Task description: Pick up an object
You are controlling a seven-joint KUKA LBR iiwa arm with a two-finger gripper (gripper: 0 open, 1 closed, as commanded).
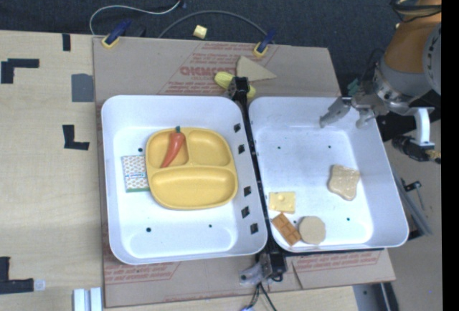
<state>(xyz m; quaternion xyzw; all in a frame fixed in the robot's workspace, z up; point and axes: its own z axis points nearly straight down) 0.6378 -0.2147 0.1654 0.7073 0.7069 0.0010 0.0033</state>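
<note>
My gripper (349, 116) hangs over the far right corner of the right bin (301, 152), fingers spread open with nothing between them. In that bin lie a tan bread-like piece (344, 181), a yellow cheese square (282, 201), an orange waffle-like cracker (286, 229) and a round beige cookie (312, 230), all well in front of the gripper. The left bin (122, 159) holds a yellow divided plate (192, 168) with a red chili pepper (172, 147) on it, and a small patterned card (134, 173) beside the plate.
A black clip divider (247, 159) joins the two bins. Behind them on the cardboard lie a yellow item (225, 78) and a tan wedge (254, 70). Cables run across the dark floor at the back. The arm's orange band (416, 19) stands at the right.
</note>
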